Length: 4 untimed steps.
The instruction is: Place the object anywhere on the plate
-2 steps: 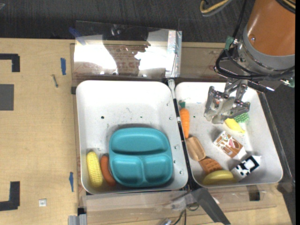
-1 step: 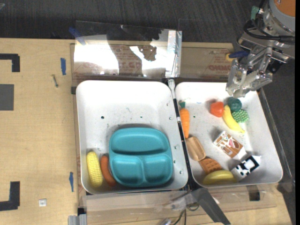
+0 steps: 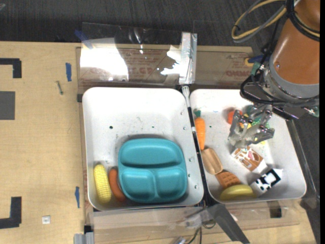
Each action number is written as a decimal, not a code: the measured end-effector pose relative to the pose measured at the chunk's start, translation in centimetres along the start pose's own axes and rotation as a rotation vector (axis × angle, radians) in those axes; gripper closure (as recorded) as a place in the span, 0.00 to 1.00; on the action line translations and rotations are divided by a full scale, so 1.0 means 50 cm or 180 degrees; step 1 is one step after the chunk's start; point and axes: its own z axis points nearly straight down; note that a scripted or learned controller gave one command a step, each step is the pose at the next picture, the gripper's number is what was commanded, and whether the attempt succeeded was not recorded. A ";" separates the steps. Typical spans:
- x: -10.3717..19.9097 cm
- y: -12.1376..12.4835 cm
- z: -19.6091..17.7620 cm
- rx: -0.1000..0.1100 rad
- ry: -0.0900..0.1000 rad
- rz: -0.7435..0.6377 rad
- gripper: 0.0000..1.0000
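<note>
A teal divided plate [image 3: 152,174] lies in the front half of the left bin [image 3: 132,98], with nothing on it. My gripper [image 3: 250,136] hangs low over the middle of the right bin [image 3: 213,100], well to the right of the plate. Just below it lies a small red-and-white box [image 3: 249,159]. A small orange piece [image 3: 231,117] sits right beside the gripper's upper left. I see nothing held clearly in the gripper.
A carrot [image 3: 200,132] lies along the right bin's left wall. A tan bread piece [image 3: 212,160], a brown piece [image 3: 227,178], a yellow fruit [image 3: 236,191] and a black-and-white item [image 3: 267,180] crowd its front. Corn [image 3: 102,183] and an orange-red item [image 3: 115,184] flank the plate's left.
</note>
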 end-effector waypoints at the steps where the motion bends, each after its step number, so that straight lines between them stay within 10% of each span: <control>1: -0.034 0.020 0.103 0.0005 -0.0003 -0.0586 1.00; 3: -0.145 0.093 0.113 0.0015 -0.0013 -0.1558 1.00; 4: -0.251 0.163 -0.079 0.0026 -0.0020 -0.1906 1.00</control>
